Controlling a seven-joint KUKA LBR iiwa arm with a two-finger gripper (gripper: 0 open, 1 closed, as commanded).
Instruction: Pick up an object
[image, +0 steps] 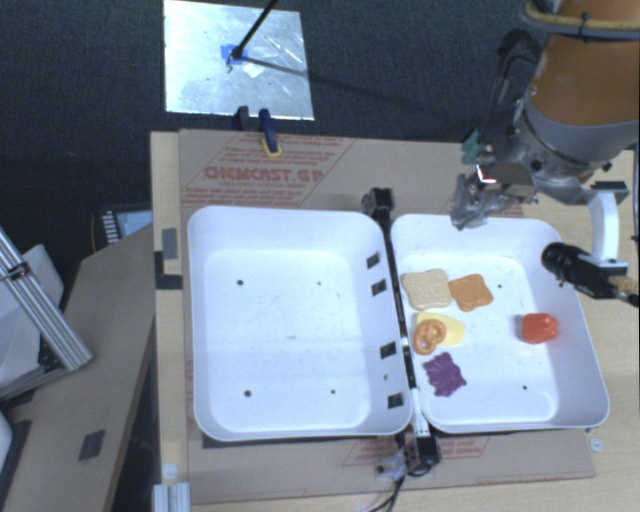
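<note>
You had the arm reaching in from about two o'clock, grey with its orange band high in the view; the wrist bent down and to the left, so that the gripper hung at the twelve o'clock rim of the right bin, near that bin's eleven o'clock corner. You could not tell whether the tool was released or clenched.

The things to pick all lay in the right bin; a tan bread slice sat at about ten o'clock on its floor, toward six o'clock from the gripper and apart from it; an orange slice lay just beside the bread at its three o'clock. A yellow-and-orange piece lay at nine o'clock, close to the bin's left wall; a purple piece lay near it at seven o'clock; a red piece lay well apart at three o'clock. The left bin stood alongside, joined to the right one by black clips down the seam.

Both bins rested on a cardboard sheet with red print; a blue clamp gripped its twelve o'clock edge; a shiny foil sheet lay beyond at twelve — and an aluminium rail stood off at nine.
</note>
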